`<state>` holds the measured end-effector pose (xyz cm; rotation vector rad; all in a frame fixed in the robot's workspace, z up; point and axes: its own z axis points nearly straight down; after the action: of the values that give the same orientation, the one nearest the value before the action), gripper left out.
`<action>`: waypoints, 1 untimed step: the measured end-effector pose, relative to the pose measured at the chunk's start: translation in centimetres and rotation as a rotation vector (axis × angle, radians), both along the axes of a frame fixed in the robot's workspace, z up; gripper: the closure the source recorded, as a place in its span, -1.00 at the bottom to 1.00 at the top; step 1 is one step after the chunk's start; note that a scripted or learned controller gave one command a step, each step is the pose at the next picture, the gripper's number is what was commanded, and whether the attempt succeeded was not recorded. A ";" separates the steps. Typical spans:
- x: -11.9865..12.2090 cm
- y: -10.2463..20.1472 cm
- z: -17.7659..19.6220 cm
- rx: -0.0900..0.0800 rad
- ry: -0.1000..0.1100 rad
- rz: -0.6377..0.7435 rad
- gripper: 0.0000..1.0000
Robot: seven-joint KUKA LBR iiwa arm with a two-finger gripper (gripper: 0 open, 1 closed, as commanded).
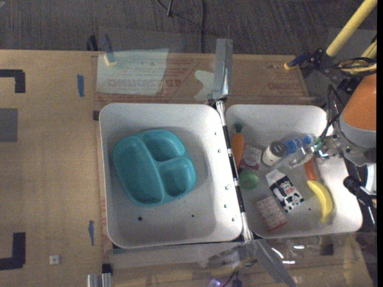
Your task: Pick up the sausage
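The sausage (pixel 310 170) lies in the right bin (pixel 299 231), near its right side, a short reddish piece just above the banana (pixel 321 200) and right of the milk carton (pixel 285 194). The end effector (pixel 317 150) sits low over that spot, next to the bottle (pixel 287 147), with the arm's orange band (pixel 362 105) above it at the bin's right edge. That placement suits a reach for the sausage, since it is almost directly beside it. I cannot tell whether it is open or closed, or whether it touches the sausage; the metal parts blur together there. Clutter is the likely hazard: the bottle and banana crowd the target closely. A carrot (pixel 237 149) and lime (pixel 249 179) lie along the bin's left wall, a packet (pixel 270 213) nearer the front. The left bin (pixel 119 220) holds a teal tray (pixel 154 167), well apart from the work.
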<state>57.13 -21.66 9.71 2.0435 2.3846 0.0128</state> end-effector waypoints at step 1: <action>0.0 -0.3 1.0 -0.005 -0.002 -0.002 1.00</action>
<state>57.10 -21.93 10.68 2.0432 2.3788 0.0081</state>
